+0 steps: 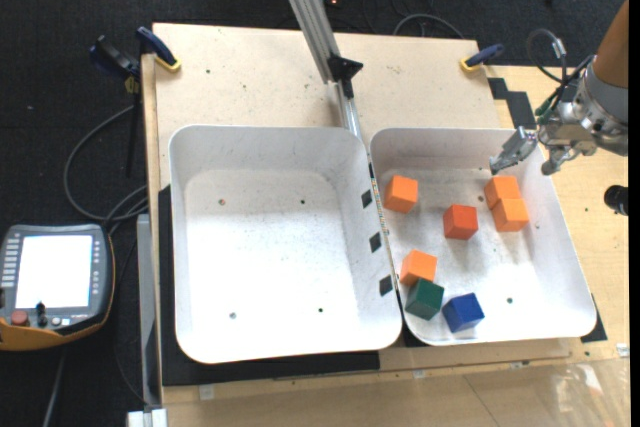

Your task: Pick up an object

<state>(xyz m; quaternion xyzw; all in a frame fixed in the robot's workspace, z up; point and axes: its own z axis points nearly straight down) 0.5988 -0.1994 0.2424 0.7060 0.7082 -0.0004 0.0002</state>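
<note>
Currently gripper (532, 155) hovered over right bin (570, 260), fingers spread, gripping nothing, just above two touching orange cubes (507, 201).

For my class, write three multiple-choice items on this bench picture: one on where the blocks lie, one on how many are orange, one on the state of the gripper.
1. Where do the blocks lie?
A. All in the right bin
B. All in the left bin
C. Half in each bin

2. How many blocks are orange?
A. One
B. Two
C. Four

3. What is the gripper doing?
A. Lifting the blue block
B. Open above the right bin's far right side, holding nothing
C. Gripping the green block

Key: 1 A, every block sits inside the right bin. 2 C, four orange blocks, among them one at the back left, beside a red, a green and a blue block. 3 B, the gripper has spread fingers with nothing between them.
</note>
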